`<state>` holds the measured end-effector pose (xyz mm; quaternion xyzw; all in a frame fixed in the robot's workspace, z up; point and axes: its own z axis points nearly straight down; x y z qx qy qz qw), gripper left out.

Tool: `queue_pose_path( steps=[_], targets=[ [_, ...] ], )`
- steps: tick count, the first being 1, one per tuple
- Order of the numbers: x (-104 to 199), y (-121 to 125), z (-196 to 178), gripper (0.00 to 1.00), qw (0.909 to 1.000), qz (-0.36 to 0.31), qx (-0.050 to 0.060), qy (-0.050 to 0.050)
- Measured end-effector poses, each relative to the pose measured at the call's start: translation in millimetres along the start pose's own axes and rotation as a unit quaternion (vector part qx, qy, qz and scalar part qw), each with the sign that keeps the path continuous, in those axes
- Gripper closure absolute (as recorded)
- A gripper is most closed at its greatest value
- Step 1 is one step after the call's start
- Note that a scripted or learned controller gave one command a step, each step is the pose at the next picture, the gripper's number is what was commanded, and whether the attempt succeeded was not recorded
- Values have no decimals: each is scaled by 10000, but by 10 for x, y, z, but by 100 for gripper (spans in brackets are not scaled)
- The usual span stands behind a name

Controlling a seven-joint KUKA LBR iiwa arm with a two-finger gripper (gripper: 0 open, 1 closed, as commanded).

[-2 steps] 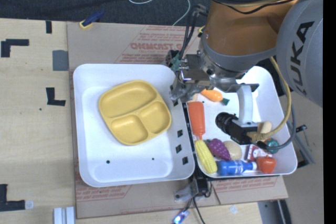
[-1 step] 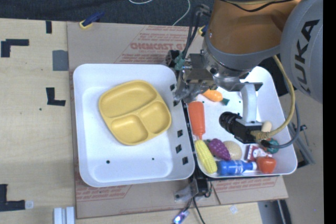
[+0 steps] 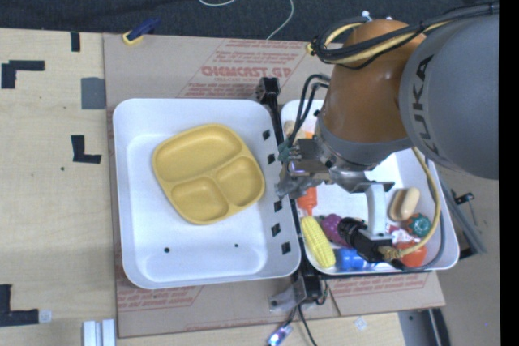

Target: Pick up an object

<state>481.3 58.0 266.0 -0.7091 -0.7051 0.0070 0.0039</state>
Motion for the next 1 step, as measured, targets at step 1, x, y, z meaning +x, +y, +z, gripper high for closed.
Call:
queue_pose_path(
  steps=[1],
  targets=[
    [-280,18,-1198,100,9999,-23,-135,23]
  ],
)
